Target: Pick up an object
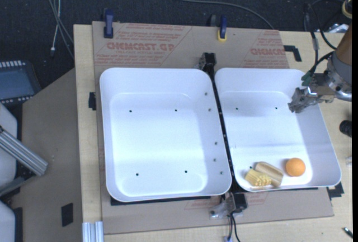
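Awaiting pickup, near front edge of right bin [319, 123]: orange ball [295, 167], no long axis; tan oblong piece [269, 170], axis running left-back to right-front; yellow corn-like piece [258, 179] touching it. Gripper [299, 102] hovers over the bin's right rim, well apart, carrying nothing. Step: approach. Next move calls for travelling forward, then descending.

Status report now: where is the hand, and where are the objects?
Hand over right bin's far right edge, holding nothing visible. Orange ball, tan piece, yellow corn at the bin's near edge. Path between them bare.
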Robot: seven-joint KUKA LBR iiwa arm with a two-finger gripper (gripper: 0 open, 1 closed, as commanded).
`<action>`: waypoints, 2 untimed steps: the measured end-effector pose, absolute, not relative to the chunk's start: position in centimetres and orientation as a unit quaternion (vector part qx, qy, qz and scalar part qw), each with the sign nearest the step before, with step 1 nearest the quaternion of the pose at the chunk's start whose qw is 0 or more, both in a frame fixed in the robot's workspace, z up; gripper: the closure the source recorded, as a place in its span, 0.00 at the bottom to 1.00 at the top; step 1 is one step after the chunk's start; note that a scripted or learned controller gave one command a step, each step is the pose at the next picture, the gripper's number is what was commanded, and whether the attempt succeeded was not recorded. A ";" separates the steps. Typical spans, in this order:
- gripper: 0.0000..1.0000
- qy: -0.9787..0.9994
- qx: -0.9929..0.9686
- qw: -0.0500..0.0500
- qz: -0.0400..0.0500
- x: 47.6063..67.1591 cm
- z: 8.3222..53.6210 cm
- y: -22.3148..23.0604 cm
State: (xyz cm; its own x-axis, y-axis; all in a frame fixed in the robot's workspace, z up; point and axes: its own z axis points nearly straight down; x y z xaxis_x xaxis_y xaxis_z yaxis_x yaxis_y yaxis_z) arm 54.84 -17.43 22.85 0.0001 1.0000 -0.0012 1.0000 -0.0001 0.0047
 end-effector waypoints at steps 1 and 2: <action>1.00 0.707 0.707 0.003 0.002 54.4 28.9 -17.9; 1.00 0.709 0.705 -0.001 0.000 56.4 27.2 -12.5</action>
State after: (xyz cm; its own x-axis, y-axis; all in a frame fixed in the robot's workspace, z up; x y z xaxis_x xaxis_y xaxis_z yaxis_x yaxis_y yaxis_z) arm 56.37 -12.49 27.20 -0.0048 1.0000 0.0012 1.0000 0.0048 -0.0004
